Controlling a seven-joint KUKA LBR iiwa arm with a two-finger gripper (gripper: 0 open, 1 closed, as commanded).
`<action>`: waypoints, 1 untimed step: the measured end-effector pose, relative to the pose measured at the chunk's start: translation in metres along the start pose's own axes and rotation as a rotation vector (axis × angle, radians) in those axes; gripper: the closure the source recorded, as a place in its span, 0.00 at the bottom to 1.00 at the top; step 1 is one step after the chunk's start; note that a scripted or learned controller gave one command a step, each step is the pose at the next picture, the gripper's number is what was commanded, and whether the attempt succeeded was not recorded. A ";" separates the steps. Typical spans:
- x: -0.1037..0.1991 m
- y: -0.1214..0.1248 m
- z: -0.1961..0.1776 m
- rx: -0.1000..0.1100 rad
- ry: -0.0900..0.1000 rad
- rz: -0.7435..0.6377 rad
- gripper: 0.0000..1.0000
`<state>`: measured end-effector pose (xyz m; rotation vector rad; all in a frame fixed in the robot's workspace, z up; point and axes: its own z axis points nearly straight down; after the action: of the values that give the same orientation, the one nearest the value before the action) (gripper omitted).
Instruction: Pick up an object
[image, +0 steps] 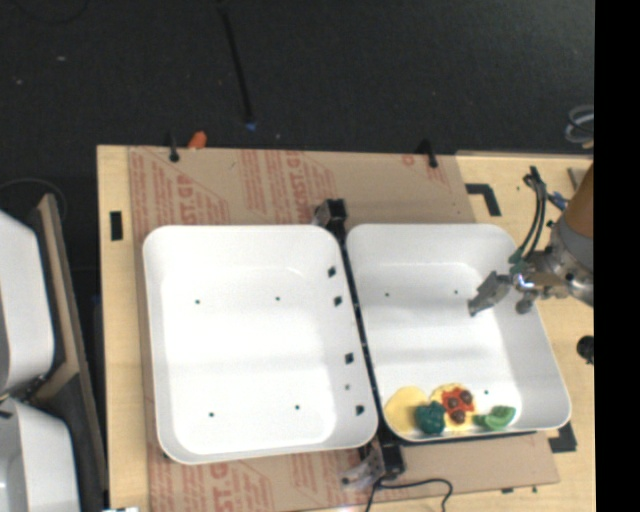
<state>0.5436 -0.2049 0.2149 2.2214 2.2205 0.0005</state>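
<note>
Below, we see small soft toys (452, 409), yellow, teal, red and green, clustered in the smooth right bin (520, 350)'s near corner; whether our gripper (503, 292) is open we cannot tell.

From my remote seat I see two shallow white plastic bins, the left bin (170, 300) and the right bin (420, 245), sitting side by side on a pale wooden bench top (125, 400) laid with brown cardboard printed in red (250, 190). Small black clips (349, 357) run between them. A thin black cable (238, 65) crosses the dark floor beyond.
</note>
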 end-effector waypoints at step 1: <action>0.041 -0.048 0.109 0.010 0.003 -0.001 0.00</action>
<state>0.4961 -0.1635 0.1054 2.2271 2.2283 -0.0070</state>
